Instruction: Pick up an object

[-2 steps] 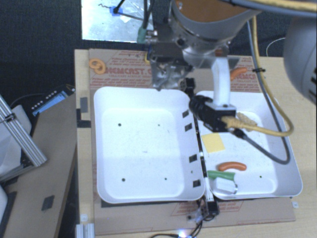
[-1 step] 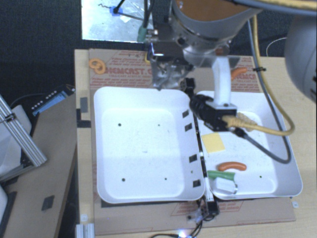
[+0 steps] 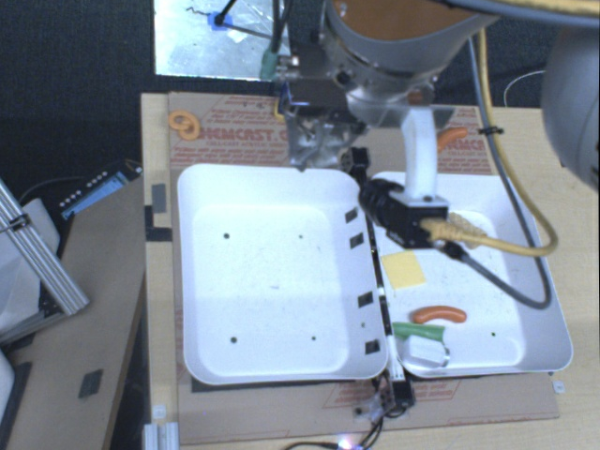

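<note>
My gripper (image 3: 317, 148) hangs over the far rim of the left bin (image 3: 262, 270), close to its back right corner, under the arm's wide orange-banded wrist. In the right bin (image 3: 511, 340) lie a flat yellow square (image 3: 403, 270), an orange sausage-shaped piece (image 3: 439, 315), a green stick (image 3: 418, 330) and a pale grey-white object (image 3: 427, 351) at the near left corner. The arm and its cables hide part of that bin's far half. None of these objects is near the gripper.
A black box with a yellow cable (image 3: 412, 216) hangs over the right bin's far left part. An orange pretzel shape (image 3: 184, 123) lies on the cardboard behind the left bin. Another orange piece (image 3: 452, 137) lies behind the right bin. Metal framing (image 3: 37, 261) stands at left.
</note>
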